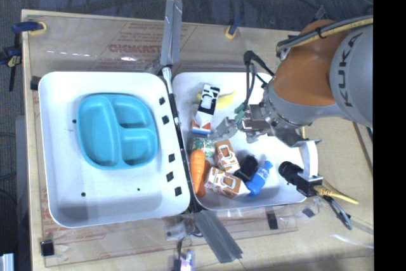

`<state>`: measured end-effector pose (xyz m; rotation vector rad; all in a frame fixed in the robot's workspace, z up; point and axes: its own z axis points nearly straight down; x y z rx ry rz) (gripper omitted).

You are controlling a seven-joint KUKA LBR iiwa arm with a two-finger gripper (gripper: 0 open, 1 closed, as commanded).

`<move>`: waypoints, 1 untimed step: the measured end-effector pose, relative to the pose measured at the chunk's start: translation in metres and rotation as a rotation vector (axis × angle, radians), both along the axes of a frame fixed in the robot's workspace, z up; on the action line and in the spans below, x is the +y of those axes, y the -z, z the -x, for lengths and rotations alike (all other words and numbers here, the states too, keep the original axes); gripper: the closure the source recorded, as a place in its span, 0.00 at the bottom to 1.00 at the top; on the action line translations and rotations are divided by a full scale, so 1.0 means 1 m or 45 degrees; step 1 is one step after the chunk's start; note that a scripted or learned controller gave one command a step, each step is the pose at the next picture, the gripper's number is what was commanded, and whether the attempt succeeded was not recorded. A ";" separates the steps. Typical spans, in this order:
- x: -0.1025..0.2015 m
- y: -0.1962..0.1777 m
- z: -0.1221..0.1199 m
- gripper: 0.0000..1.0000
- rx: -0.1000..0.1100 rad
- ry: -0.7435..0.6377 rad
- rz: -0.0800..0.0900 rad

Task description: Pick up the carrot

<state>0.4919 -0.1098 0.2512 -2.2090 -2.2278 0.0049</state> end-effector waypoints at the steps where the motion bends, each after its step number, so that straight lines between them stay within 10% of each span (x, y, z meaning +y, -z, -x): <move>1: -0.014 0.139 0.003 0.00 -0.030 -0.342 0.011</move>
